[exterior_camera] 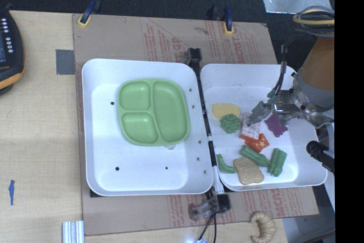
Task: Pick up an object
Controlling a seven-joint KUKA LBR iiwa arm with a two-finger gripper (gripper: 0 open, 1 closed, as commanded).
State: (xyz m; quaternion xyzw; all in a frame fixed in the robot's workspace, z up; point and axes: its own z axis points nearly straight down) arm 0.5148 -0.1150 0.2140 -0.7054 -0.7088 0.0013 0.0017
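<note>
Right bin (227,74), right of frame centre: gripper (255,117) low among toy foods, its grip state not discernible. Red-orange piece (253,141) lies just below the fingertips, long axis slanting upper left to lower right. Green round item (230,123) just left; purple piece (276,125) just right.

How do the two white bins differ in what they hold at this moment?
The left bin holds one large thing, a green divided plate lying flat near its middle; the right bin holds many small toy food pieces, among them a yellow piece and a purple piece. The gripper is over the right bin, not the left bin. Both bins are shallow, white and side by side.
</note>
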